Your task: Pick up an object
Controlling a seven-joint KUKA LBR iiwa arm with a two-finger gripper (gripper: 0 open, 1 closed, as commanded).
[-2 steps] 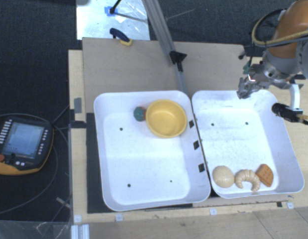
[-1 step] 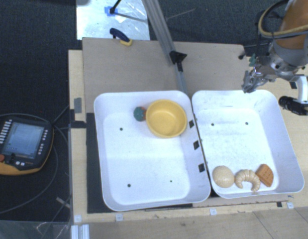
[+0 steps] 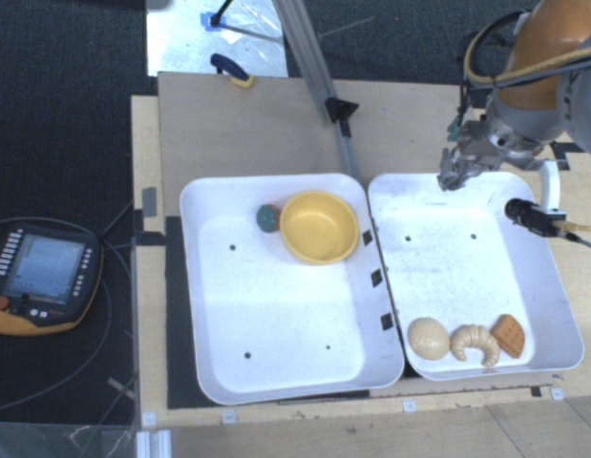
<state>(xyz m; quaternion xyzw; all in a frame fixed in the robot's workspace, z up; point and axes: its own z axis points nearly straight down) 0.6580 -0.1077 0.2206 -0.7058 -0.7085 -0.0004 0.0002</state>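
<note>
We see the arm [image 3: 548, 55] reaching in from the right, orange band up top, w/ the pincer [image 3: 454, 177] sitting over the far edge of the right bin [image 3: 467, 256]. Its tips look close together, but we can't tell if it's clenched or released; nothing shows between them.

Things to pick, all in the right bin's near corner, in a row: a pale round bun [image 3: 429, 338], a croissant [image 3: 476, 343] just beside it, then an orange waffle-looking biscuit [image 3: 509, 335] touching or nearly touching the croissant. All well apart from the pincer.

Left bin [image 3: 276, 342]: a yellow bowl [image 3: 319, 227] upright near the far right corner, and a small dark green ball [image 3: 267, 218] just beside it on the left, touching or nearly so.

On the floor left of the counter [image 3: 257, 122] lies a control pad [image 3: 42, 275] w/ a lit screen; text on it is too small to read. No brand or label is readable anywhere. A grey pole [image 3: 309, 51] slants across the counter's far side, and a blue-yellow clamp [image 3: 230, 69] sits at its far edge.
</note>
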